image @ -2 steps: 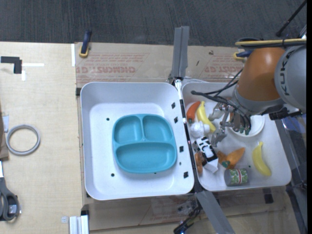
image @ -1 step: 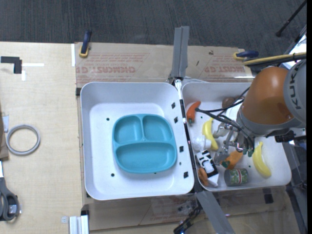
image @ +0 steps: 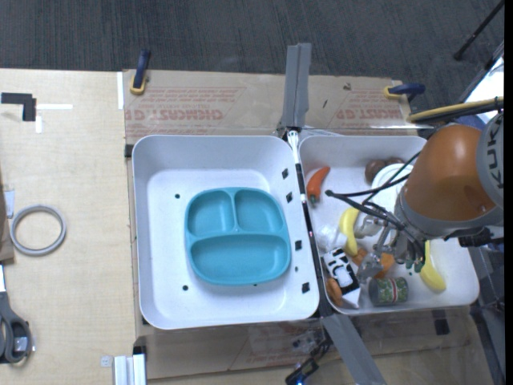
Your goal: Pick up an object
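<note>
Pictured from above: KUKA arm (image: 449,175) reaching into the right-hand bin (image: 461,295), gripper (image: 383,251) lowered among a clutter of small items. Impossible to tell whether anything is gripped, the wrist and cables hiding the tip. Packed close around the gripper: a yellow banana (image: 349,224) just to its left, a small orange piece (image: 385,261) directly beneath or beside it, a dark can (image: 389,290) just below, a black-and-white box (image: 341,269) lower left, and a 2nd banana (image: 431,269) to its right. Farther up and left, an orange carrot-like piece (image: 317,181) against the bin wall. Well away to the left, across the divider, the other bin (image: 152,239) with a teal 3-compartment plate (image: 237,236). No clear single target yet; likeliest candidate the orange piece or the can nearest the tip. Risks from here, judged by the crowding: closing on 2 items at once, pinching an edge and flicking a neighbour aside, slipping off the rounded can, or snagging the loose cables (image: 361,203) on the clutter while lifting.
</note>
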Controlling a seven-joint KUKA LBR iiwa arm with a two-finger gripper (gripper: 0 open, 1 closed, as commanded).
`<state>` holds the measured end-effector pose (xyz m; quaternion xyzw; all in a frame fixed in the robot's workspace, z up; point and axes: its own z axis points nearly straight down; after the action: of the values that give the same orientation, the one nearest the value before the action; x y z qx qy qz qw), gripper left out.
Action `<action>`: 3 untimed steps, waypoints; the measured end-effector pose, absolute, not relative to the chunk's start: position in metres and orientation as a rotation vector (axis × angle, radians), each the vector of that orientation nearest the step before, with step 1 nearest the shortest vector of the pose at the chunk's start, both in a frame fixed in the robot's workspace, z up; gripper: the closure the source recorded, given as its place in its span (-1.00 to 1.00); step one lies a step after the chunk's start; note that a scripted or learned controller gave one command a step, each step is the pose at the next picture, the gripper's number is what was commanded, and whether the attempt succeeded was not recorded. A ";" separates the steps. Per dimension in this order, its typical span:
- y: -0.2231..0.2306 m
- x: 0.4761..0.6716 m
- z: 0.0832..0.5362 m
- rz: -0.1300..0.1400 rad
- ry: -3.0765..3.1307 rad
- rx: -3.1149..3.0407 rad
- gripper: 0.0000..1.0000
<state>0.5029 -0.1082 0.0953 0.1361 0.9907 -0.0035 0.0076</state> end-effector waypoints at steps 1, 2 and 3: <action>-0.198 0.552 0.092 0.000 3.026 0.839 -1.00; -0.196 0.553 0.101 0.001 3.027 0.831 1.00; -0.146 0.580 0.197 0.000 2.967 1.023 1.00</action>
<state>0.5800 -0.1463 0.1973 0.3258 0.9454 -0.0001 0.0016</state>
